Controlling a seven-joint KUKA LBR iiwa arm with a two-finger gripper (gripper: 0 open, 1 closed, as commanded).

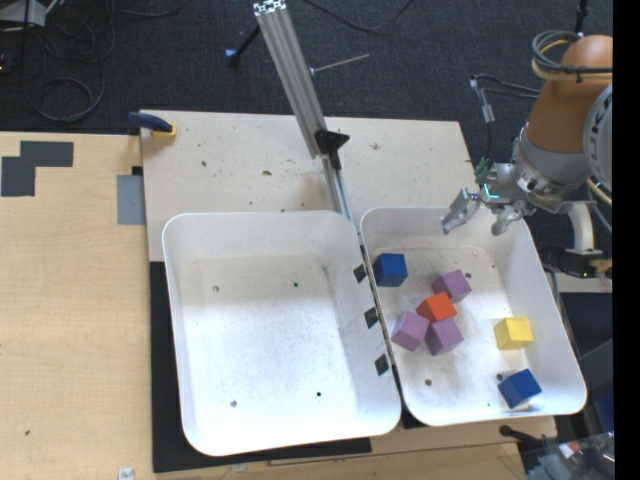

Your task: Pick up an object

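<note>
orange block (437, 307) is my pick for the object: it sits on top of the cluster mid right bin (560, 298), not lifted, nothing grabbed yet. so the whole pick is left: descend, close, lift.

gripper (483, 214) hangs over the bin's far rim, up-right of the orange block and well apart from it. fingers look spread apart with nothing between them.

outward from the orange block: three purple blocks crowd it, one (455, 285) touching on the up-right, one (410, 329) just beside on the lower left, one (444, 336) touching just below. they're the main obstruction; my guess is a finger coming down beside the orange one hits a purple one. blue block (390, 268) up-left, apart, near the bin divider. yellow block (513, 332) to the right, free on all sides, probably an easier target. second blue block (519, 387) lower right, near the bin's corner.

left bin (200, 258) well left of the orange block. slanted aluminium rail (295, 73) beyond the bins, off the gripper's path.
</note>
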